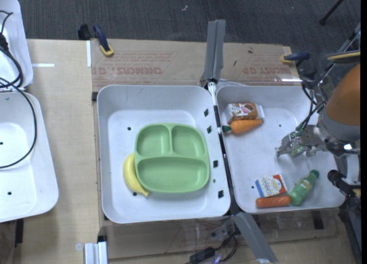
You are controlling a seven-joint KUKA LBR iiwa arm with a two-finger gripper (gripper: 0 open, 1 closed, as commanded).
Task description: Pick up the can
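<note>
Can looks to be the small brown-and-white item on its side at the far left corner of the right bin, with the carrot just beside it on the near side. The hand sits low over mid-bin toward the right edge, well apart from the can, nothing visibly held; can't tell whether it is apart or together. Best bet: arm should lift, cross to that far left corner, line up across the can's short axis, and drop on the far side so it clears the carrot and the bin wall.
</note>
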